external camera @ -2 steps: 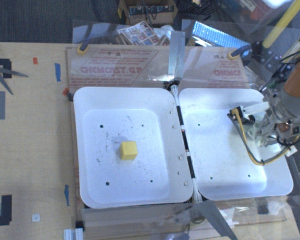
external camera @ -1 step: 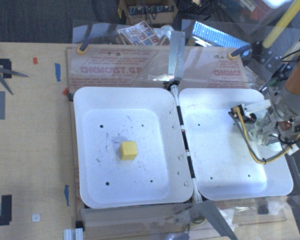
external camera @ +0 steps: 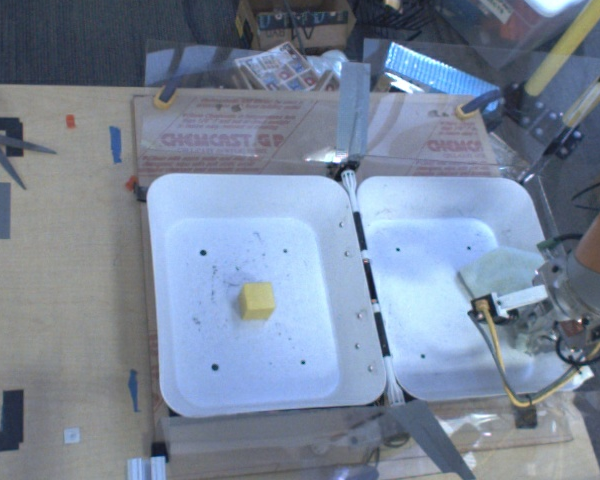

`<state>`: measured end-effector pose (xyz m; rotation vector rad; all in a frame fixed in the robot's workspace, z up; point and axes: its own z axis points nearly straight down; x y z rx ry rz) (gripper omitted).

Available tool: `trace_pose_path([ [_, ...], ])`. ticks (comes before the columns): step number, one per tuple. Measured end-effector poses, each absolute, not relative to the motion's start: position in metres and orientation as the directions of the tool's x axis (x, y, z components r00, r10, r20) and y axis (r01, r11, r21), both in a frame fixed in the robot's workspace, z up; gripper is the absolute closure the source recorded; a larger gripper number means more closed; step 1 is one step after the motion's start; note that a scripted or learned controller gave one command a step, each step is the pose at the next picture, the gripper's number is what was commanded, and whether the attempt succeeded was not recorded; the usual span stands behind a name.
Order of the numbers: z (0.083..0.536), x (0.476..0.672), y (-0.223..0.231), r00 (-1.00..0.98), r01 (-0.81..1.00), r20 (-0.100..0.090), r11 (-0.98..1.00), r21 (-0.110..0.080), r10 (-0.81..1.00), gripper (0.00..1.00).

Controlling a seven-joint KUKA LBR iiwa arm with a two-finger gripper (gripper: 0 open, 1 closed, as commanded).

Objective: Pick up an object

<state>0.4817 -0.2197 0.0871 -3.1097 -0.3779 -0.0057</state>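
Pale wood forms the table point(external camera: 60, 298), and two shallow white bins sit on it side by side, meeting at a central seam. Taking that seam as the landmark, the left bin point(external camera: 180, 203) lies just left of it and holds a small yellow cube point(external camera: 257, 301) resting on its speckled floor, a little left of the seam and apart from every wall. Right of the seam, the right bin point(external camera: 420, 218) carries a pale green, translucent sheet-like object point(external camera: 500, 268) near its far right side. The gripper point(external camera: 540, 318) hangs low over that same far-right area, amid yellow cabling; whether its jaws are apart or together cannot be told.
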Motion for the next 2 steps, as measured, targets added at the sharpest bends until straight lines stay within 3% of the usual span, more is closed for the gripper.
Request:
trace_pose_path([
  [1,0.133,0.498,-0.222,0.980,0.201,-0.002,-0.980,-0.003,0.201,1.00],
  [2,0.095,0.585,-0.207,0.979,0.204,-0.003,-0.979,-0.004,0.204,1.00],
])
